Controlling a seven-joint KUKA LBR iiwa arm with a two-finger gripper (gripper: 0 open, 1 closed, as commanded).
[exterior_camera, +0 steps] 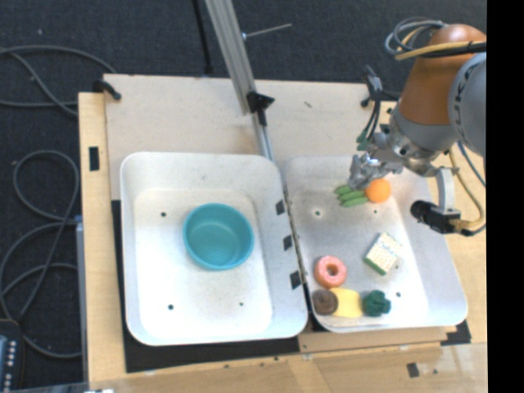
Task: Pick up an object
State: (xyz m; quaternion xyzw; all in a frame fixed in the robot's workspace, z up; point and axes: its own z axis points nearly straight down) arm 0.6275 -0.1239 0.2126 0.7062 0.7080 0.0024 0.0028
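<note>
Hovering tool: the gripper [366,170] sits low over the far end of the right bin [426,289], just beside an orange ball [378,190] and a green bean-like piece [350,196].
Pincer state: I cannot tell whether it is apart or together; the tips blur into the bin floor and the toys.
Progress: nothing looks lifted; every toy rests on the bin floor, so the pick seems not yet made.
Likely target: judging by position, the orange ball or the green piece, both at the tool's tip.
Other candidates: a pink donut [331,271], a brown donut [325,302], a yellow block [347,303], a dark green lump [376,303] and a pale green-and-white cube [382,254], all at the near end of the right bin, well apart from the tool.
Left bin [147,211]: holds a teal bowl [218,235].
Hard to see: whether the tool touches the ball; the arm's upper part is cut off at the right.
</note>
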